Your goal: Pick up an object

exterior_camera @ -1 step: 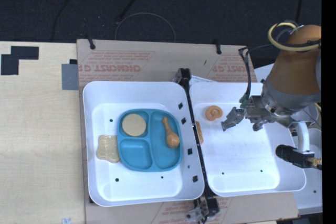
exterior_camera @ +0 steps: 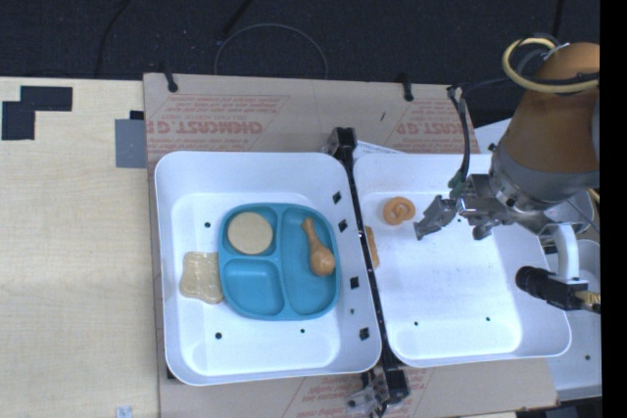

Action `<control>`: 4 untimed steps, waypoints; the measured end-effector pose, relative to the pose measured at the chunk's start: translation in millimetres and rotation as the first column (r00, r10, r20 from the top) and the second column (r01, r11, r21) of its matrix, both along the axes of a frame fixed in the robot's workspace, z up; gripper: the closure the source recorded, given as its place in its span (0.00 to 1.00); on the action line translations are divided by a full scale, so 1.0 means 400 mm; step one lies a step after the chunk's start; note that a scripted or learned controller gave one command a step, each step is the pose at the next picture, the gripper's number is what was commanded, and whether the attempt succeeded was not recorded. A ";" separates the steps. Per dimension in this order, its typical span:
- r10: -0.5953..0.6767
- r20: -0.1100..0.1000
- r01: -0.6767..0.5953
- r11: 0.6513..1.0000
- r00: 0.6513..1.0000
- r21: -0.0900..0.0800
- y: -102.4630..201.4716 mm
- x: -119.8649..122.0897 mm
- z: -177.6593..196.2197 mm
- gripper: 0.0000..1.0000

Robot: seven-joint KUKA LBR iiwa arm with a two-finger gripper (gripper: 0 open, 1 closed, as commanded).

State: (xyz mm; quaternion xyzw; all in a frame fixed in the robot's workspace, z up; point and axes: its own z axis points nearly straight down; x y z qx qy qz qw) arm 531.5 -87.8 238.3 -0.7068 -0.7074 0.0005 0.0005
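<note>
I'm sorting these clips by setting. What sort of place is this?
Probably a robotics lab test bench, not a kitchen. Two white bins sit on cardboard, a robot arm reaches in with its gripper, and the food on the blue divided tray looks like toys. Cables trail across the dark floor behind.

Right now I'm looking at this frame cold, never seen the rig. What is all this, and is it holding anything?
One camera looks down at a slant on a bench with two shallow white bins. The grey and orange machine on the right is the robot arm; its hand hovers over the right bin, with nothing visible between its fingers. Just left of the hand lies a small orange spiral piece. The left bin holds a blue divided tray with a round tan disc and a toy drumstick in its compartments. A pale toast-like piece lies beside the tray.
</note>
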 end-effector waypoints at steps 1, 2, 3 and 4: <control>0.000 -0.009 0.000 1.000 1.000 0.002 0.014 -0.013 -0.158 0.00; -0.001 -0.006 0.001 1.000 1.000 0.001 0.008 -0.010 -0.267 0.00; -0.001 -0.003 0.001 1.000 1.000 0.001 0.011 -0.012 -0.383 0.00; -0.008 -0.002 0.008 1.000 1.000 0.001 0.006 -0.010 -0.351 1.00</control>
